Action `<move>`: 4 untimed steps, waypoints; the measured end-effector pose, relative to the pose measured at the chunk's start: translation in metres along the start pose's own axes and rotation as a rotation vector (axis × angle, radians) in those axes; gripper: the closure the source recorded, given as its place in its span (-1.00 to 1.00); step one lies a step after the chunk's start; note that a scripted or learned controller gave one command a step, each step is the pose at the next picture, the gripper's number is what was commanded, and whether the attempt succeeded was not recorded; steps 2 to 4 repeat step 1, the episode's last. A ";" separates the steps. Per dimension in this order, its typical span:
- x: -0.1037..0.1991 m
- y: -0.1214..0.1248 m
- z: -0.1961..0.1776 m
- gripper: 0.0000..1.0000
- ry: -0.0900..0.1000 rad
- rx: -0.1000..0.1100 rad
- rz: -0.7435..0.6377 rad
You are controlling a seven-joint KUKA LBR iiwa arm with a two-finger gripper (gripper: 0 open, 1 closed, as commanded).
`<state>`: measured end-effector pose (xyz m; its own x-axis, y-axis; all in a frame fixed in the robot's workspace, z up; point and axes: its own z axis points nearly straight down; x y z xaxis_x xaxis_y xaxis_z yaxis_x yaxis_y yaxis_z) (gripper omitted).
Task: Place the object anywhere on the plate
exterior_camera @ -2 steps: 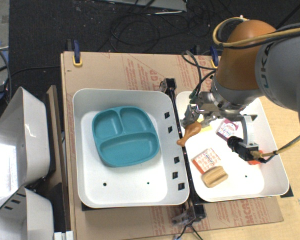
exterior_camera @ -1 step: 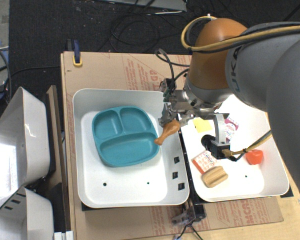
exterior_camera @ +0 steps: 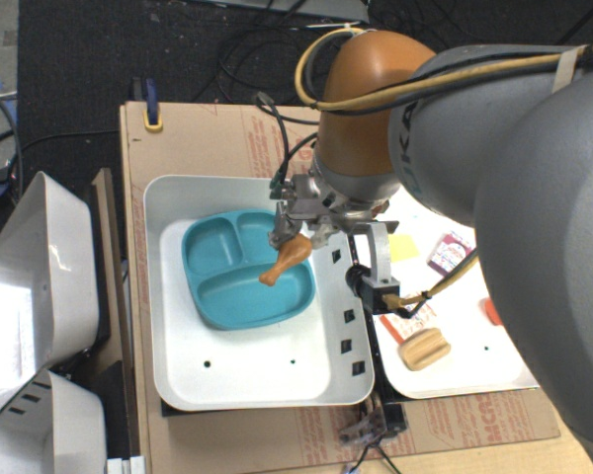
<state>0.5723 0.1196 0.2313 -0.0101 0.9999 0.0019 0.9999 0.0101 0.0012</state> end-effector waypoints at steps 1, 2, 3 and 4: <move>-0.005 0.000 0.000 -1.00 -0.002 0.001 0.008; -0.005 0.000 0.000 -1.00 -0.002 0.001 0.008; -0.005 0.000 0.000 -1.00 -0.002 0.001 0.008; -0.005 0.000 0.000 -1.00 -0.002 0.001 0.008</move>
